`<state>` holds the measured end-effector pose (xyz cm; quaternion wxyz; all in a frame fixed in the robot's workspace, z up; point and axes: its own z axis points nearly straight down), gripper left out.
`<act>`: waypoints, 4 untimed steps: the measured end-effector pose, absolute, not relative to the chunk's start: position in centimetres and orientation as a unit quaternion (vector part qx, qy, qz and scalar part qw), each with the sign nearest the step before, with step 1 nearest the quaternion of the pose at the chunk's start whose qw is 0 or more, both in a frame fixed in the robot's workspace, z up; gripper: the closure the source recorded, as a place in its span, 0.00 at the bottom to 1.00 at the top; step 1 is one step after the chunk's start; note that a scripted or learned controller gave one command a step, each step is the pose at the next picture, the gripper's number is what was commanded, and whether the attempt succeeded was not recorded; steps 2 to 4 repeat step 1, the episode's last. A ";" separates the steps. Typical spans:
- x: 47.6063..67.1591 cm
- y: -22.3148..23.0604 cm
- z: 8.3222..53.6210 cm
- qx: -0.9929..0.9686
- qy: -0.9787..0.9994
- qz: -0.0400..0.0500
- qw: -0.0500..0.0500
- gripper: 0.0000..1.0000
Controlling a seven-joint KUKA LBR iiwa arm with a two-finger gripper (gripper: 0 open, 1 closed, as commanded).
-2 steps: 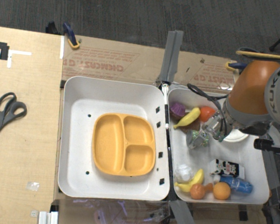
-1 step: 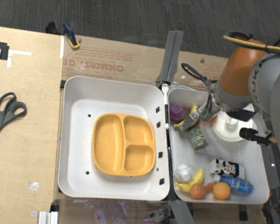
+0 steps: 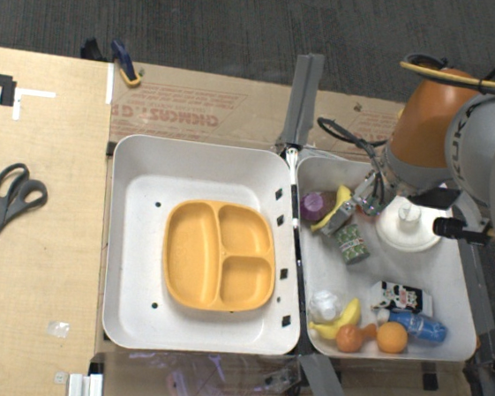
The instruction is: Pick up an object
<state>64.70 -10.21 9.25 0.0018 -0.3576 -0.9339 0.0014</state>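
Observation:
The right bin [image 3: 461,288] holds several small objects. A purple piece [image 3: 315,205] and a yellow piece [image 3: 342,197] lie at its far left, with a green patterned item [image 3: 351,245] just below them. My gripper [image 3: 345,218] reaches in from the right under the orange wrist band [image 3: 433,116] and sits low over these three, right against the yellow piece and the green item. Whether anything is held is hidden. Along the near wall lie a white ball [image 3: 324,303], a banana [image 3: 341,320], a red-orange fruit [image 3: 350,338], an orange [image 3: 391,337], a blue bottle [image 3: 423,327] and a black-and-white carton [image 3: 400,297].
The left bin [image 3: 129,224] holds a yellow divided plate [image 3: 220,256]. A grey divider bar [image 3: 302,101] runs between the bins at the back. Scissors [image 3: 5,205] lie on the wooden bench at far left. The arm's grey body [image 3: 493,150] covers the right bin's far right corner.

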 end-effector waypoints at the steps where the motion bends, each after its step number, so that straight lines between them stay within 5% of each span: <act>1: 64.7 -10.2 10.2 -0.356 -0.934 0.003 0.002 1.00; 4: 64.7 -10.2 10.2 -0.356 -0.934 0.003 0.002 1.00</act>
